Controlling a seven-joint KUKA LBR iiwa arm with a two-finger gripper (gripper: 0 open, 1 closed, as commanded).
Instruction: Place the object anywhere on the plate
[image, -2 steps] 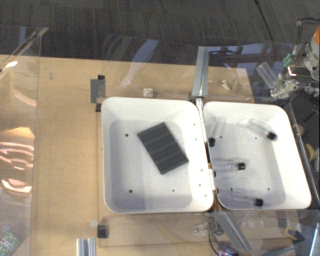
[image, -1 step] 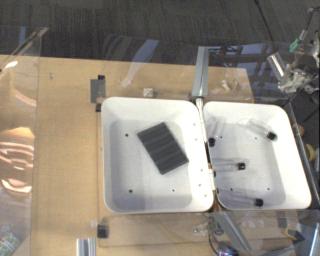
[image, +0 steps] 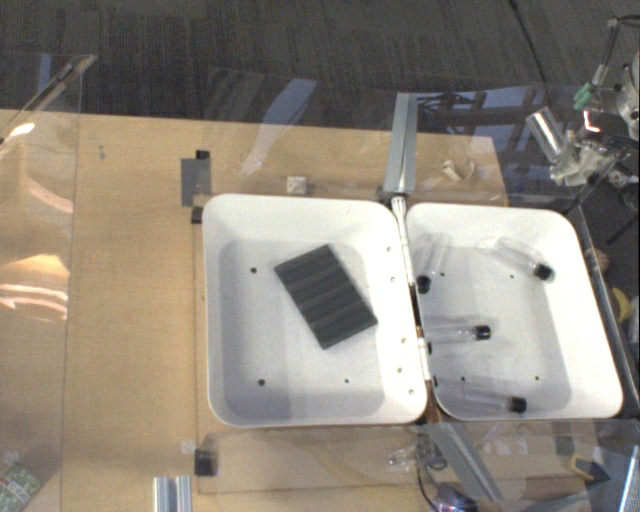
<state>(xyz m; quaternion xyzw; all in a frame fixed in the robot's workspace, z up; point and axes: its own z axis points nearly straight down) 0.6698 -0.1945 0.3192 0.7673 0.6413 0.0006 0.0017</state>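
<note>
Two white bins (image: 230, 400) side by side on a wooden bench (image: 120, 300)

We are counting two white bins, the left bin (image: 225, 330) and the right bin (image: 585, 330); one dark ribbed plate (image: 325, 296); and four clear tubes with black caps (image: 462, 331).

You have open floor around the dark ribbed plate (image: 326, 296) in the left bin (image: 230, 400). In the right bin (image: 590, 390), four clear tubes (image: 462, 331) lie scattered, leaving narrow gaps. The divider rims (image: 408, 300) stand between.
</note>
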